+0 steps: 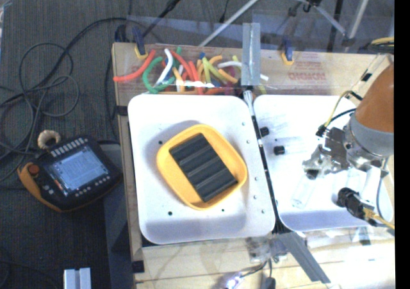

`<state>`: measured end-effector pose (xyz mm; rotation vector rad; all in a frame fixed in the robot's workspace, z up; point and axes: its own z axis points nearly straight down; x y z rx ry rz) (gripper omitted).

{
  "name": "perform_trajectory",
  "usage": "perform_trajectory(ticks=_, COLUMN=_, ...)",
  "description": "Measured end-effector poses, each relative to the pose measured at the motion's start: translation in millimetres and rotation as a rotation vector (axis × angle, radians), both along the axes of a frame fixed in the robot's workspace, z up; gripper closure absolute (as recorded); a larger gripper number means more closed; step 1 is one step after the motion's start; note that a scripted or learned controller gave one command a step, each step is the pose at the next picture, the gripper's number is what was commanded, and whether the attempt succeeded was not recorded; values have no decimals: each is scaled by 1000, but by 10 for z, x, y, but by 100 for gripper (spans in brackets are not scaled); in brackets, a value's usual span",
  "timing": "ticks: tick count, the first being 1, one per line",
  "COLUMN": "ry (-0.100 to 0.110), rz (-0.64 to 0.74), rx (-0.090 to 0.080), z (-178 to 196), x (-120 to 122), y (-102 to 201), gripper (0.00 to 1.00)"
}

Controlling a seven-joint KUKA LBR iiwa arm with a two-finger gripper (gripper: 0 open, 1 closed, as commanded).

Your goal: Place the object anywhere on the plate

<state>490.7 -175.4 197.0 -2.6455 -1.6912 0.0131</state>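
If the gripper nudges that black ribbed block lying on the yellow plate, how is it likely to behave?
The black ribbed block looks flat and wide, so it would probably slide rather than roll or tip. Its straight ridges suggest something stiff, not floppy. The yellow plate has a raised rim, which would likely stop it. It seems to lie across most of the plate, leaving little room to shift.

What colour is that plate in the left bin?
Yellow; the plate carries a dark ribbed block, seen in the camera view.
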Motion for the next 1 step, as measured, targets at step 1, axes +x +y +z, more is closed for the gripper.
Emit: perform_trajectory(ticks=1, ry=0, rz=0, rx=0, z=1, x=0, y=-1, gripper=0)
